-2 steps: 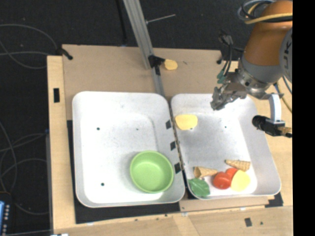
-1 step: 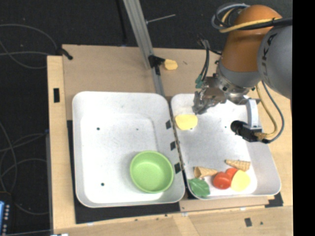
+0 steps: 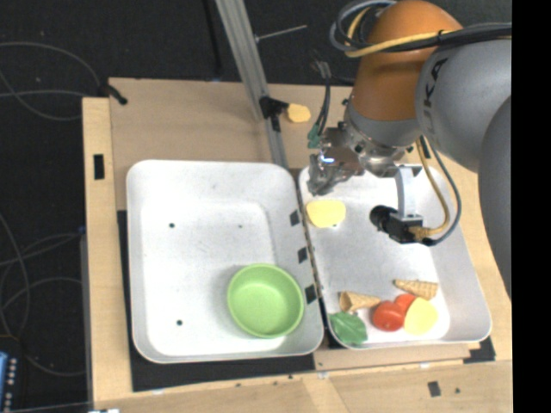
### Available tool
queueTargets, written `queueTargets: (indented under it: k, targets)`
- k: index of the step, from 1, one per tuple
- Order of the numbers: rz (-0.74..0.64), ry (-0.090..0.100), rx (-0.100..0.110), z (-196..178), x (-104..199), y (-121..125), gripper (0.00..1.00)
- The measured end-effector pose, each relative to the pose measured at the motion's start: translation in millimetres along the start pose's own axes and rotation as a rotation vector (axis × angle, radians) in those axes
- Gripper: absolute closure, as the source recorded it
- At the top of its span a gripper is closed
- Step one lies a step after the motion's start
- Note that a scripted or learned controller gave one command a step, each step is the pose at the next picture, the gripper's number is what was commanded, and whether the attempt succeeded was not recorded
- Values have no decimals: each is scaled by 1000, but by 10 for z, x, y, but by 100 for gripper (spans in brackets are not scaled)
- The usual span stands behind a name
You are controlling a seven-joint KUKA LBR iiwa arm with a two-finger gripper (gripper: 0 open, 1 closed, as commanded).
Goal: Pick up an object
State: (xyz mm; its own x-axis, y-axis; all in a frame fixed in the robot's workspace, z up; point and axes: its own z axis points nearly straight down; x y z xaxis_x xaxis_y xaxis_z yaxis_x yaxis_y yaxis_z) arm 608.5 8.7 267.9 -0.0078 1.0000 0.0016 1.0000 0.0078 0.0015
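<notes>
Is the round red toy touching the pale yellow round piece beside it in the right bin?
Touching. The camera view shows the round red toy pressed against the pale yellow round piece, with no white bin floor visible between them.

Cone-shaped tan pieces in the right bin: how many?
2. One tan ridged cone lies near the bin's lower right, above the round yellow piece. The other tan cone lies left of the red piece. The arm may hide more.

A tan bench [image 3: 194,123] bears two white bins [image 3: 207,222] side by side and a small yellow piece [image 3: 299,113].
</notes>
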Motion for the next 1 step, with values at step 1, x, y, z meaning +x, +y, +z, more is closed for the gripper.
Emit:
queueTargets:
  k: [1]
  targets:
    - [0,0,0,-12,489,3,100]
